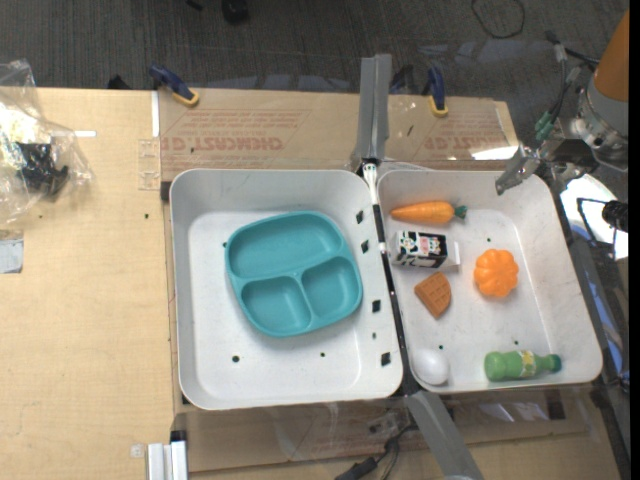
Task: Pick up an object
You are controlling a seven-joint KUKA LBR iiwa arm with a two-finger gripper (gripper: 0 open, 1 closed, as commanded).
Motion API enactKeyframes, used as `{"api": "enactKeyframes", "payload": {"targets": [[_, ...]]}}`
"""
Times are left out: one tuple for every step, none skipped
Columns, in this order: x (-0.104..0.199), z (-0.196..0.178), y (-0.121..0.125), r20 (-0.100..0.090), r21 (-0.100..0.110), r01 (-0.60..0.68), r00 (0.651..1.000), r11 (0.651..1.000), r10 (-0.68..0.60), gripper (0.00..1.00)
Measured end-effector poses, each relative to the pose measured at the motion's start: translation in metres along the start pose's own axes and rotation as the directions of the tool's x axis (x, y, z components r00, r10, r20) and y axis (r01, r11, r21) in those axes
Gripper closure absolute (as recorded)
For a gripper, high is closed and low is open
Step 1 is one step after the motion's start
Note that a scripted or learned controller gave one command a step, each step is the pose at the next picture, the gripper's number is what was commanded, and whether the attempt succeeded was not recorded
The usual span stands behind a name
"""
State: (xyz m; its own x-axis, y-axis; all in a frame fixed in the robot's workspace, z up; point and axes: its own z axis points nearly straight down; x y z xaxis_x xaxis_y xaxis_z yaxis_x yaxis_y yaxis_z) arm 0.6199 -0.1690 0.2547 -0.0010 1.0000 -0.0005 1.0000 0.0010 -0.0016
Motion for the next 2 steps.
{"api": "enactKeyframes", "payload": {"targets": [[-0.0320,0.1622,-0.0517,0.000,-0.002,0.097,0.995,0.995,-0.097,0.00],[-0.0331,0.1528,-0.0518,0.000,-0.003,0.093,0.996,0.996,-0.093,1.00]]}}
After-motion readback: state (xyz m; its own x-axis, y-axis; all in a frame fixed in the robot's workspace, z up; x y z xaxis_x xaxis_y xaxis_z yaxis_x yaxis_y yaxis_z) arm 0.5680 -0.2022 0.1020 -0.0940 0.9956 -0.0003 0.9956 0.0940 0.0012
